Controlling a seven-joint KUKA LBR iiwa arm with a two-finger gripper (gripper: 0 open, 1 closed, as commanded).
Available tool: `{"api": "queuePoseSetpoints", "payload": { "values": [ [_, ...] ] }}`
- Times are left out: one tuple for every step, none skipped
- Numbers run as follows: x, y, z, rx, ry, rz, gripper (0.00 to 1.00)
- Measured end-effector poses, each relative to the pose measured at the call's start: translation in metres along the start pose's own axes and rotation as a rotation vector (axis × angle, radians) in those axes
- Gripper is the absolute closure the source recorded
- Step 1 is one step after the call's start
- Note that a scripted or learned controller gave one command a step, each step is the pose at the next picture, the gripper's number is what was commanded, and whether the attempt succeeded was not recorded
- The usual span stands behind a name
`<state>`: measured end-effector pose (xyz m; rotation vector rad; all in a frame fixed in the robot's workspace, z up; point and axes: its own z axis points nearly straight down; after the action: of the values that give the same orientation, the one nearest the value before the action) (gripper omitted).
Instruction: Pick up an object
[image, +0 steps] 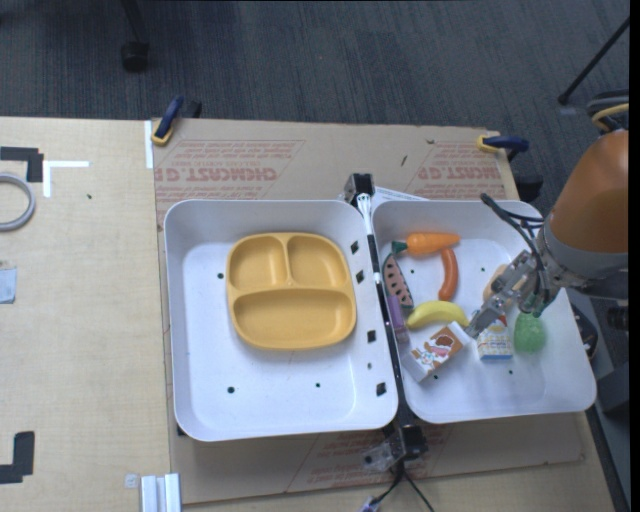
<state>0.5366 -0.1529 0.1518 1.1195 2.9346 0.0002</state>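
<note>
Toy food is lying crowded in the right bin (560, 395), and any piece of it would serve as the object to be picked. A small white carton (494, 343) is being hovered over most closely, with a green lump, perhaps a toy vegetable (530, 333), touching its right side. The gripper (497, 305) is being held low over the carton; whether anything is being gripped cannot be told, since the tips are blurred against the clutter.

Further left, a banana (437, 314) is resting just beside a printed snack box (436, 351), with a sausage (449, 273), a carrot (433, 242) and a watermelon slice (398, 283) lying above them. In the left bin (200, 400) a yellow divided plate (291, 290) is sitting well apart from everything.

The main risk is judged to be the crowding: the carton may be nudged against the green piece and pushed aside instead of being caught, or two pieces may be pinched together and dropped. A slanted approach may also be tipping the carton over.
</note>
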Motion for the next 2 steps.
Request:
{"api": "queuePoseSetpoints", "payload": {
  "values": [
    [-0.011,0.001,0.059,-0.001,-0.001,-0.452,0.0],
    [-0.012,0.002,0.049,-0.003,-0.004,-0.449,1.0]
  ]
}}
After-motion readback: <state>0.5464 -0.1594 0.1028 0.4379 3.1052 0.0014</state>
